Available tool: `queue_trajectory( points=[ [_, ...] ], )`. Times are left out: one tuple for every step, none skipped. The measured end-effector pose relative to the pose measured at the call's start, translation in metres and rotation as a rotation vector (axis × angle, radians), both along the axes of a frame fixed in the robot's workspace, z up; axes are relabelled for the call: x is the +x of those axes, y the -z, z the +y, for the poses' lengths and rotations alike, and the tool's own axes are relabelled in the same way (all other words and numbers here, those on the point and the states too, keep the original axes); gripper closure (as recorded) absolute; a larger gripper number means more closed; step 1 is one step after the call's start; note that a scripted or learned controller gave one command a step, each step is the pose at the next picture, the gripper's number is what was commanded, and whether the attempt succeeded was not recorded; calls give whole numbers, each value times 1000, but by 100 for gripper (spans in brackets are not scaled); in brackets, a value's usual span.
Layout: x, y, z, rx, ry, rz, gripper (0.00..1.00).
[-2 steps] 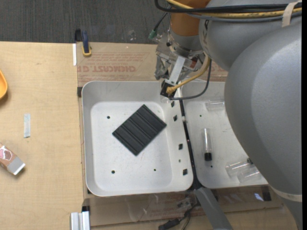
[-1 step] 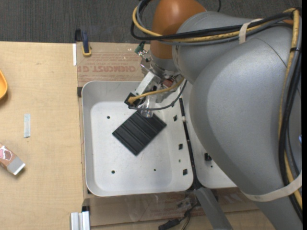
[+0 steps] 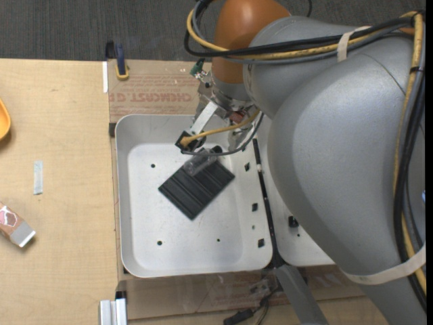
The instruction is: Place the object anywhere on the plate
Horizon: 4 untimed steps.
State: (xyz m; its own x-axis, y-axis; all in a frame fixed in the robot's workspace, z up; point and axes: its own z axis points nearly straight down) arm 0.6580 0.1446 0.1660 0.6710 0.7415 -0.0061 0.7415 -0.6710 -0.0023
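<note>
A black ribbed rectangular plate [image 3: 196, 187] lies flat and turned at an angle in the middle of the left white bin [image 3: 135, 249]. My gripper [image 3: 198, 160] hangs over the plate's upper corner, reaching down from the orange-banded wrist [image 3: 247, 19]. A small greyish shape [image 3: 197, 165] sits right at the gripper's tip, on or just above the plate's edge. I cannot tell whether it is a separate object or part of the gripper. The arm's bulk hides most of the right bin [image 3: 298, 246].
On the wooden benchtop to the left lie a small grey strip [image 3: 38, 178], a red-and-white item [image 3: 15, 225] and an orange thing [image 3: 3, 122] at the edge. A blue clamp [image 3: 120, 59] stands behind the bin, on brown cardboard [image 3: 155, 93].
</note>
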Motion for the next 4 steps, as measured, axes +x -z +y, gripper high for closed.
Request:
queue_trajectory(
  points=[
    [0,-8,-1,-3,-3,3,100],
    [0,-8,-1,-3,-2,4,0],
    [-1,-16,-2,-5,-5,7,100],
    [-1,-16,-2,-5,-4,7,0]
  ],
)
